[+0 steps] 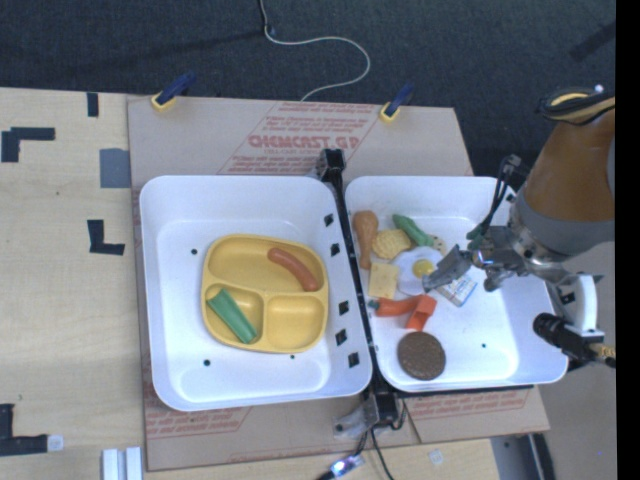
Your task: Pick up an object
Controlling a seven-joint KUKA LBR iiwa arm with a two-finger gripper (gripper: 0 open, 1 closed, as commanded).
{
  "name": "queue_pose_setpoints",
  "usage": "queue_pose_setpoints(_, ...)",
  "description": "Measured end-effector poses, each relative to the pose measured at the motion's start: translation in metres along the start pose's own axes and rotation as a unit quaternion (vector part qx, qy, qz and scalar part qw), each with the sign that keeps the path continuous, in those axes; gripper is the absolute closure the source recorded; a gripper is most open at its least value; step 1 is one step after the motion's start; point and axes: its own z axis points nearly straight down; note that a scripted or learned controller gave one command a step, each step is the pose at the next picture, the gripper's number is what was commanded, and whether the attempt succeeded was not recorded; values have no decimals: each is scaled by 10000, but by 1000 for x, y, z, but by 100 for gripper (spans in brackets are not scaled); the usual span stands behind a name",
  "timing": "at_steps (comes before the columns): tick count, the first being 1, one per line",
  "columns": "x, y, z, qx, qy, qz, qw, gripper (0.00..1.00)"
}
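The right bin [500, 363] holds several toy foods: a drumstick [365, 230], a green pod [410, 229], a ridged cookie [392, 243], a fried egg [420, 265], a pale cheese slice [383, 281], an orange carrot piece [394, 307], a red block [421, 314] and a brown patty [421, 355]. My gripper [447, 271] hangs low over the middle of this bin, just right of the egg. A small white and blue item [462, 291] lies right beside it, partly covered by it.
The left bin [170, 368] carries a yellow divided plate [290, 323] with a sausage [297, 267] and a green vegetable [232, 314] on it. The arm's grey body and orange band [570, 183] reach over the right bin's right rim.
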Motion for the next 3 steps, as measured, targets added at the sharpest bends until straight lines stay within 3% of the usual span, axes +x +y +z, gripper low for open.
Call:
queue_pose_setpoints(1,0,3,-7,-63,-8,-19,10000,0)
queue_pose_setpoints(3,-2,9,101,-38,-5,-15,10000,0)
